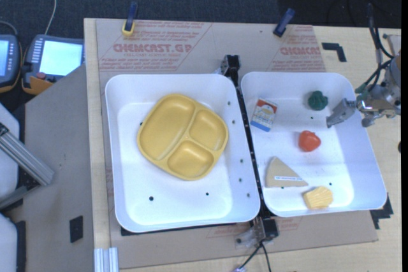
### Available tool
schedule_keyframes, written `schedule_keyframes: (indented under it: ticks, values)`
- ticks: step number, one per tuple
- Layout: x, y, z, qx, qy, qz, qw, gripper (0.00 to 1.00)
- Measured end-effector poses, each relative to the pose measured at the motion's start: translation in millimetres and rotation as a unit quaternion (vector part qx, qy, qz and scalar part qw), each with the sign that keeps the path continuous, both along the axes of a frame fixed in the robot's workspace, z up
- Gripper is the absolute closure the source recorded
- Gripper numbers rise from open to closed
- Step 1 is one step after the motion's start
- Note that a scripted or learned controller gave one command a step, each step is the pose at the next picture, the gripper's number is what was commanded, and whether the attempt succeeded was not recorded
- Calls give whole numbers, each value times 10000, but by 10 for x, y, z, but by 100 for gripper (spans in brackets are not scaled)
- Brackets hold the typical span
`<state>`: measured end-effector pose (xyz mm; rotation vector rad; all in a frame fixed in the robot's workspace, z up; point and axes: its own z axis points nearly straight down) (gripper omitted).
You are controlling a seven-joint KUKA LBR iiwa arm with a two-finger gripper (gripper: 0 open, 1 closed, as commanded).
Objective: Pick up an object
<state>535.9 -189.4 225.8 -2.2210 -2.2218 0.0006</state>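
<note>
Looking down at a slant on a bench, the camera shows two shallow white bins side by side; the left bin [121,156] holds a yellow divided plate [183,136] with three compartments, lying flat near its middle. The right bin [363,162] holds five small things, well apart from one another: a small red-and-white carton [263,114] near its left wall; a dark green toy vegetable [317,99] toward the back; a red toy pepper or tomato [309,141] (too small to tell which) near the middle; a tan wedge [284,174] like a slice of cheese toward the front; a yellow ridged piece [318,197] just beside the wedge at the front rim. The gripper [350,113] reaches in over the right rim of that bin; one grey finger [338,113] shows, with nothing in its grasp; how wide it stands cannot be told.
</note>
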Motion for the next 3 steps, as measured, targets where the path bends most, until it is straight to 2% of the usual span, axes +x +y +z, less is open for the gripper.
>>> schedule_keyframes:
  ticks: [2,3]
  values:
    - [69,-158,-1050,13,29,-5,10000,0]
    - [58,-150,-1438,13,27,-2,10000,0]
